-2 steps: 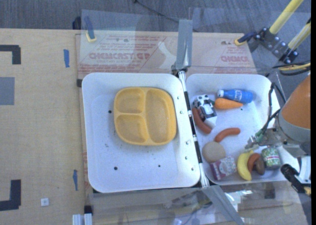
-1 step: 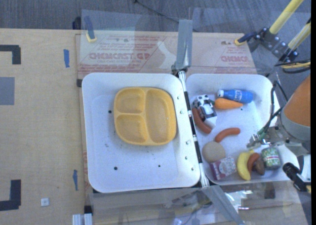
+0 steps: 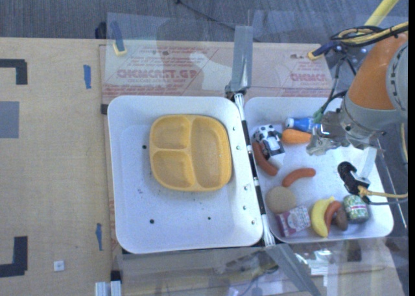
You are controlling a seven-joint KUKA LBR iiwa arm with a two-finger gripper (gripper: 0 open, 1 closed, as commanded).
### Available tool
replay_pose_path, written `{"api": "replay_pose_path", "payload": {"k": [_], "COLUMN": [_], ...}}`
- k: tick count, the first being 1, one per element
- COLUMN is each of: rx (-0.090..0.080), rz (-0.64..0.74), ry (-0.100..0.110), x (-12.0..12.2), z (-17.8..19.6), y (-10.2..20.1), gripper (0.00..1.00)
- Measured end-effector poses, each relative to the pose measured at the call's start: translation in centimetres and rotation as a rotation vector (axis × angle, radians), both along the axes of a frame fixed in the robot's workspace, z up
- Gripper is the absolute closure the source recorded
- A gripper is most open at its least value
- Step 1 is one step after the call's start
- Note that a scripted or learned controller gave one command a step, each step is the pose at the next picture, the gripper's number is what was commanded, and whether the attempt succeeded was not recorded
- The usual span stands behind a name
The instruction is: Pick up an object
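Observation:
My gripper (image 3: 320, 143) hangs over the upper part of the right bin (image 3: 382, 223), just right of an orange carrot (image 3: 296, 137) and a blue object (image 3: 299, 122). Nothing shows between it and the bin floor. To its left lie a black-and-white toy (image 3: 266, 137) and a red sausage (image 3: 264, 160). Below it lies a second sausage (image 3: 298, 175). Along the front of the bin sit a beige potato (image 3: 281, 198), a pink packet (image 3: 294, 220), a yellow banana (image 3: 320, 216), a reddish-brown piece (image 3: 335, 215) and a green can (image 3: 355, 208).
The left bin (image 3: 130, 210) holds a yellow divided plate (image 3: 191, 152). A raised rim (image 3: 249, 165) separates the two bins. The arm's orange band (image 3: 376, 87) looms over the right bin's far right corner.

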State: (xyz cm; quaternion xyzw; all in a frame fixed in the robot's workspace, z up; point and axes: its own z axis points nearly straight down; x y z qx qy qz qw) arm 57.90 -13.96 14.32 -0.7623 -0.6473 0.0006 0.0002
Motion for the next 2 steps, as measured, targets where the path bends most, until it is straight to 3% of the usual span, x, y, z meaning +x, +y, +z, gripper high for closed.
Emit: {"api": "replay_pose_path", "payload": {"k": [1,2], "rx": [0.0,-0.001], "rz": [0.001,-0.057], "ry": [0.0,-0.022], "x": [0.0,8.0], "z": [0.0,-3.7], "y": [0.0,-1.7], "gripper": [0.0,0.0]}}
